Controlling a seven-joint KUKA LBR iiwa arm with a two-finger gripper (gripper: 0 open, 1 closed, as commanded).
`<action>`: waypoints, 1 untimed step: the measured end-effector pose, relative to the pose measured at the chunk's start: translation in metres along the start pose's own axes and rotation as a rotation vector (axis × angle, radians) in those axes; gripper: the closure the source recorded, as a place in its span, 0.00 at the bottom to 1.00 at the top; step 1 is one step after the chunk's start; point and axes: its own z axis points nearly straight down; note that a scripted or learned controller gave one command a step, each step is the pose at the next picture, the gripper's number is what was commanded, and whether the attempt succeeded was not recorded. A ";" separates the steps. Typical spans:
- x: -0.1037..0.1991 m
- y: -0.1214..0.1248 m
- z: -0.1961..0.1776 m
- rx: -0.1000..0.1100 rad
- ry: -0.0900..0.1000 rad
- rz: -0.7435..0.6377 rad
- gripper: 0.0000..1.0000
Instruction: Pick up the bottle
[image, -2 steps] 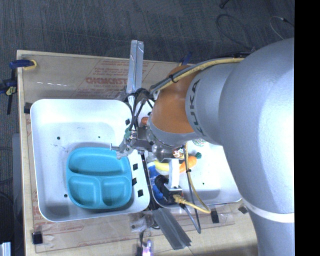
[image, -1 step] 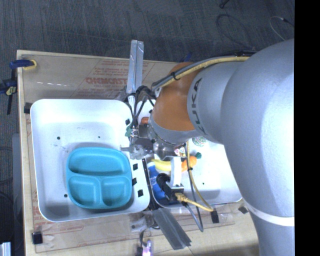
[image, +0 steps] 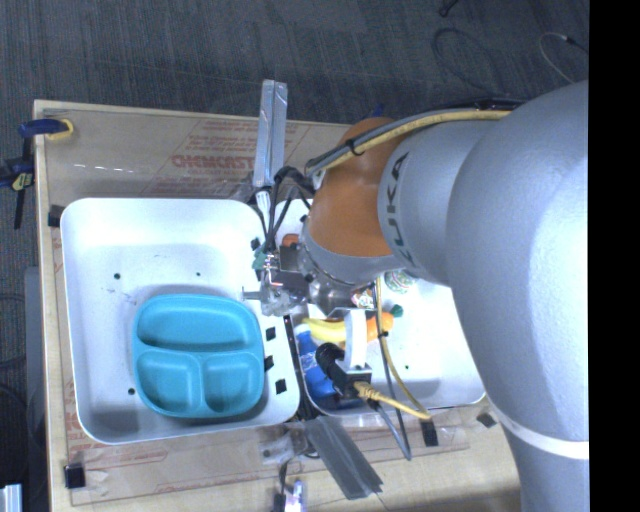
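The grey arm with its orange band (image: 350, 215) reaches in from the right and covers most of the right bin (image: 450, 380). My gripper (image: 298, 298) hangs over that bin's left side, near the wall between the bins, largely hidden by the wrist and cables. Just below it, at the bin's front left, lies a blue bottle-like object (image: 312, 368) with a dark end. It rests on the bin floor, and nothing shows it lifted.
A blue three-compartment tray (image: 200, 355) lies in the left bin (image: 110, 250). Yellow (image: 328, 328), orange (image: 374, 325) and green (image: 398, 285) items lie beside the blue object. A yellow cable (image: 395, 395) loops over the right bin's front.
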 end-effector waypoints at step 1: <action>0.045 -0.040 -0.090 -0.009 0.003 0.145 1.00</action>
